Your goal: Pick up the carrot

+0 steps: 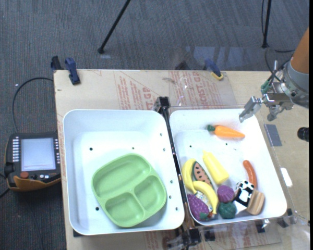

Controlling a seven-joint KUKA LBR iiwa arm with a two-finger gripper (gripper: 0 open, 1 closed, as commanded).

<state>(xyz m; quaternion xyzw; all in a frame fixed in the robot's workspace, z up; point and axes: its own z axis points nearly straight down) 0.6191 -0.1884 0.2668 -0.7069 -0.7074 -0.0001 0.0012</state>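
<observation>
While the carrot point(229, 132) lies in the right bin point(266, 145), the claw point(262, 108) hovers spread apart.

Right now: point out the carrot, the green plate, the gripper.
carrot point(228, 132), camera view, middle of orange body.
green plate point(101, 181), camera view, left rim.
gripper point(256, 108), camera view, between its fingertips.

Floor: dark grey carpet point(146, 25) | Stands: black tripod legs point(117, 22) seen at top | Bench: plywood top point(125, 87) | Floor item: pendant point(34, 160), cabled
</observation>
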